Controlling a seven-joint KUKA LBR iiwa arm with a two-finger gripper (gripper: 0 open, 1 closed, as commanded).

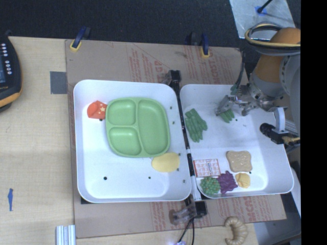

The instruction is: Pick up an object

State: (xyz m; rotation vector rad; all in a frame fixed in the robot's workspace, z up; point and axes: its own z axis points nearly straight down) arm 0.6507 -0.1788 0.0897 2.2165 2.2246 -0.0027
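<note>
My gripper (pixel 232 107) hangs low over the far part of the right bin (pixel 276 188). A small green piece (pixel 226 116) sits right at its tip; whether it is gripped I cannot tell. Elsewhere in that bin lie a bunch of green beans (pixel 195 124), a slice of toast (pixel 239 161), a red-and-white packet (pixel 206 167), a green cluster (pixel 210 186), purple grapes (pixel 226 180) and a yellow piece (pixel 243 179).
The left bin (pixel 87 182) holds a green divided plate (pixel 138 126), a red item (pixel 96 109) and a yellow item (pixel 166 162). A pendant (pixel 7 75) rests at the far left. A tan curved object (pixel 236 229) lies outside the bins, in front.
</note>
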